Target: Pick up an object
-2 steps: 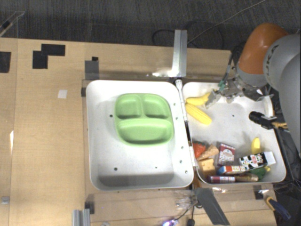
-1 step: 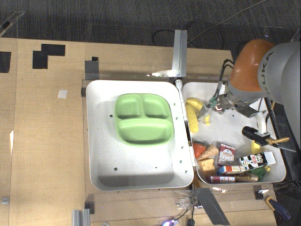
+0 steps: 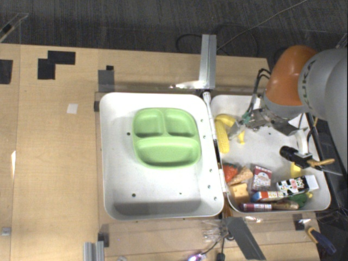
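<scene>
My gripper (image 3: 244, 122) hangs over the upper left of the right bin (image 3: 272, 140), at the end of the grey arm with the orange band. Just left of it lies a yellow banana (image 3: 224, 122), and below that a yellow corn cob (image 3: 223, 140) rests along the bin's left wall. A small yellow piece (image 3: 241, 137) sits directly below the gripper; whether they touch is unclear. Along the bin's near side lie a red fruit (image 3: 230, 173), a tan block (image 3: 239, 191), a small red-and-white box (image 3: 262, 177), a black-and-white carton (image 3: 293, 185) and a dark red marker (image 3: 261, 206).
The left bin (image 3: 117, 145) holds a green divided plate (image 3: 165, 136) in its far half. A metal post (image 3: 208, 64) stands behind the gap between the bins. The wooden bench (image 3: 49, 156) stretches to the left.
</scene>
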You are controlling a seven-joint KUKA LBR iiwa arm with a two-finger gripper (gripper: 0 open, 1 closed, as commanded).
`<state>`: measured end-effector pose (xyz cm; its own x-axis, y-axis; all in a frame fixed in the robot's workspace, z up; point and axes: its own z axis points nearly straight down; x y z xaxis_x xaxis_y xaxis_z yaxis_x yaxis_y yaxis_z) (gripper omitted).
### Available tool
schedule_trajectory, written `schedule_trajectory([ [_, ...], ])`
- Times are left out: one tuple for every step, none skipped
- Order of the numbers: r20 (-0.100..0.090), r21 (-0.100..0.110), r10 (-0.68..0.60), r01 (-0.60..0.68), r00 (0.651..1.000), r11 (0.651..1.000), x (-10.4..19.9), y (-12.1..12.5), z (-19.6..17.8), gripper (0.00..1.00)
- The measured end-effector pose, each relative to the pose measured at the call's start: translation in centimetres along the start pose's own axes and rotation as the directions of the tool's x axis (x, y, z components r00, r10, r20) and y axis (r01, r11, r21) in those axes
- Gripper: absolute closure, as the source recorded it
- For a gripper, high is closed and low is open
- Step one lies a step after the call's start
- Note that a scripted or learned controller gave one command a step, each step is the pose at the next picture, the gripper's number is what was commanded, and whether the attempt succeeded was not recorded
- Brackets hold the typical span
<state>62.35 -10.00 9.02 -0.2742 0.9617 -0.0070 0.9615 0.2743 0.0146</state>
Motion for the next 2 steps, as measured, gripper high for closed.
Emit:
schedule_trajectory([
  [-0.001,-0.007,0.001,-0.001,1.000,1.000,0.1,0.3,-1.1,1.00],
  [-0.006,0.006,-0.120,0.120,0.993,0.993,2.2,0.1,-9.6,1.00],
])
